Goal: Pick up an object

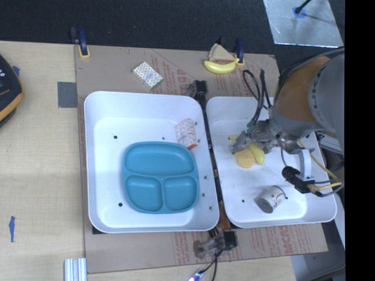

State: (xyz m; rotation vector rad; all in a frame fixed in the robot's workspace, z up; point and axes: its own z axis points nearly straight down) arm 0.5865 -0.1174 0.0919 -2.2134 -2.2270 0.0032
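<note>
Lying in the right bin (234, 212), a yellow, lumpy object (250, 156) sits near the bin's middle, a little toward the far wall. We note the pincer (245, 140) directly over its far-left edge, dark fingers pointing down and to the left; from this slant we cannot tell whether they are spread or closed, or whether they touch the yellow object at all.

We see a small white cup (270, 199) on its side in the same bin, nearer the front wall, well apart from the yellow object, its dark mouth facing left. A black cable end (296, 181) hangs over the bin between cup and arm.

The arm (316, 92) comes in from the right, grey with an orange band above the wrist, and covers the bin's far-right corner. Black cables (256, 86) loop up beside it.

In the left bin (94, 157) we record a blue divided tray (159, 176), three compartments, lying flat near the centre. Just beyond its far-right corner sits a small white-and-red packet (186, 133), close to the bin's right wall.

On the cardboard behind the bins we note a yellow banana-shaped toy (221, 65) by a clamp, and a patterned square packet (147, 74) to its left. At the counter's (35, 174) far left edge lies a black-and-orange device (8, 86).
</note>
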